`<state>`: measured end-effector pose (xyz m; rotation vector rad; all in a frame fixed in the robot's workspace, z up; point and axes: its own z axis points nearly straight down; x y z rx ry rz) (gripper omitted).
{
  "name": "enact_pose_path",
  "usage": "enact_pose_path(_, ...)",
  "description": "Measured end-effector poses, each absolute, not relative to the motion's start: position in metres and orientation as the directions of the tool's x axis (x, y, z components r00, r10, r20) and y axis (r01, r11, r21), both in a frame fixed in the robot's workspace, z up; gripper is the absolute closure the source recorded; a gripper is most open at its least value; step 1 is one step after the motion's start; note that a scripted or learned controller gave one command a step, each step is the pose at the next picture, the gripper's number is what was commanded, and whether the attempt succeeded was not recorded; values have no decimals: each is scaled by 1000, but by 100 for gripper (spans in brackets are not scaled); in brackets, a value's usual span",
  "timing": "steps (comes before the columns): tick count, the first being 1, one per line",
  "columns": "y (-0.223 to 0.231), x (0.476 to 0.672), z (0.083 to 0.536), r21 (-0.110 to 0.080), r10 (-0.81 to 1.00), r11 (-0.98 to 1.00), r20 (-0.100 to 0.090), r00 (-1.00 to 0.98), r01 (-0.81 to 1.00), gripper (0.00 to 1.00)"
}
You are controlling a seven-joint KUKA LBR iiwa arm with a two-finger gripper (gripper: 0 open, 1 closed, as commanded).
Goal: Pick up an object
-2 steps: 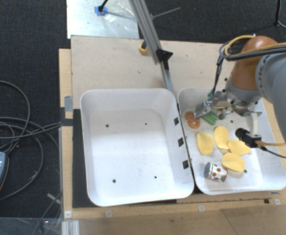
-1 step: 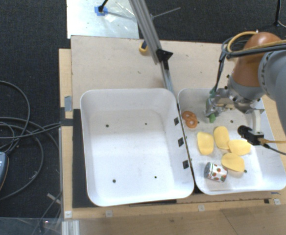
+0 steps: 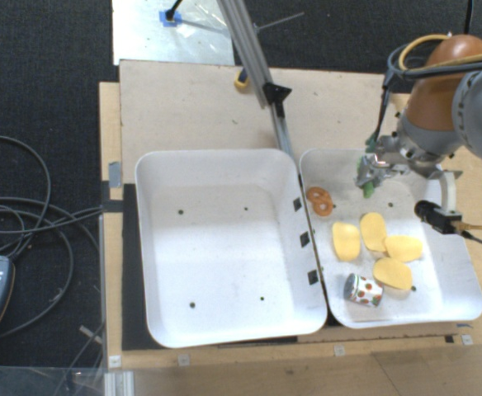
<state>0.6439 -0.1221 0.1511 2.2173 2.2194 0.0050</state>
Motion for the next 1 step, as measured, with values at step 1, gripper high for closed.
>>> enact_pose_path(1, -126, 646, 216, 9, 1000, 3, -2, -3, 1000, 100)
